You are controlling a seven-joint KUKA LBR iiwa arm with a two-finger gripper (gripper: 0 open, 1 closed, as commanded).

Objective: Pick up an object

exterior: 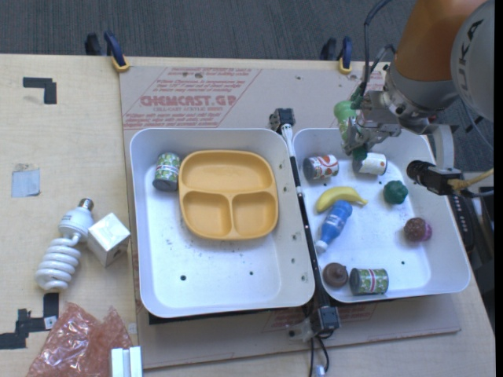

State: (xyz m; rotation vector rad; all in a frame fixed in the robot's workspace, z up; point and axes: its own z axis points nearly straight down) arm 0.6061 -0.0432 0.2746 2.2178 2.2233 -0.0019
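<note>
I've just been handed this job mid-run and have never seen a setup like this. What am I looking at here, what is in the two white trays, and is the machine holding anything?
This is one fixed camera looking down at a slant on a bench. The grey robot arm with the orange band reaches in from the right; its pincer hangs over the back of the right white bin.

That bin holds a small white cup, a red-and-white can, a yellow banana, a blue-and-white bottle, a green ball, a purple ball, a brown round lump and a green-labelled can.

The left white bin holds a yellow divided tray and a small green can.

Whether the pincer grips anything cannot be made out.
</note>
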